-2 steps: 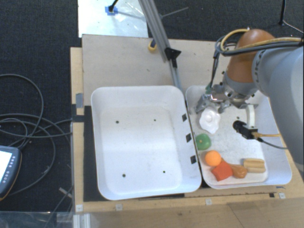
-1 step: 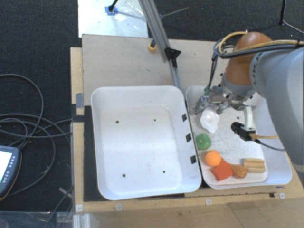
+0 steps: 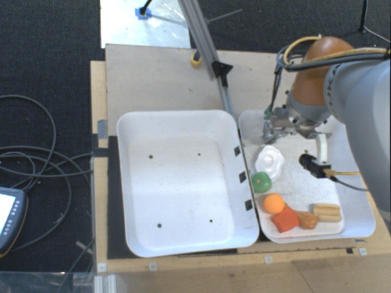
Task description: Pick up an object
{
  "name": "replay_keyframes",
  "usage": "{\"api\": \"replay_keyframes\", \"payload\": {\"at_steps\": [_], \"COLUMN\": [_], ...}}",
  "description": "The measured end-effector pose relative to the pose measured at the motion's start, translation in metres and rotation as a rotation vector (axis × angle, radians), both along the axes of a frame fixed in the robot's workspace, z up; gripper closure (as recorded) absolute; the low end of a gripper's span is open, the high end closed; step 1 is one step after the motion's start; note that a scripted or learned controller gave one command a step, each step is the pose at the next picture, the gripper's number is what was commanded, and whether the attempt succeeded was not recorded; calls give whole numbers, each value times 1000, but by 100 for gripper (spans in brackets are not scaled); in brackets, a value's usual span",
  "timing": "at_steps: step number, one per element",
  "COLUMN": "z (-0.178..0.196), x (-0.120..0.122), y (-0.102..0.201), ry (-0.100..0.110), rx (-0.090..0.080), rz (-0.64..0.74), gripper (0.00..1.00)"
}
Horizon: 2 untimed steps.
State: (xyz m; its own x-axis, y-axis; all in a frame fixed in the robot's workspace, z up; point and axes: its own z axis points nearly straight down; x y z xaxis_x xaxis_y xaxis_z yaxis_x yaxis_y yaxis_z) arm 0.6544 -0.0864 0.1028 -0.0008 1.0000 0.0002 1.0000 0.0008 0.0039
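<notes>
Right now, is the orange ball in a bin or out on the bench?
In. The orange ball lies inside the right bin, beside a red block.

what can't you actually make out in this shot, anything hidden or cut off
- Gripper, camera view: small and dark under the wrist; finger state unreadable.
- Right bin: the arm covers its far right corner.
- White object: pale on the white bin floor; identity unclear.
- Brown piece: partly behind the red block; too small to name.
- Tablet: cut by the left edge.
</notes>
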Motion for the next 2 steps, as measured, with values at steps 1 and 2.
{"api": "replay_keyframes", "payload": {"at_steps": [1,2], "z": [58,104], "x": [-1,0], "y": [-9,-9], "ry": [-3,-3], "rx": [-1,-1], "rz": [0,2], "gripper": [100,100]}}
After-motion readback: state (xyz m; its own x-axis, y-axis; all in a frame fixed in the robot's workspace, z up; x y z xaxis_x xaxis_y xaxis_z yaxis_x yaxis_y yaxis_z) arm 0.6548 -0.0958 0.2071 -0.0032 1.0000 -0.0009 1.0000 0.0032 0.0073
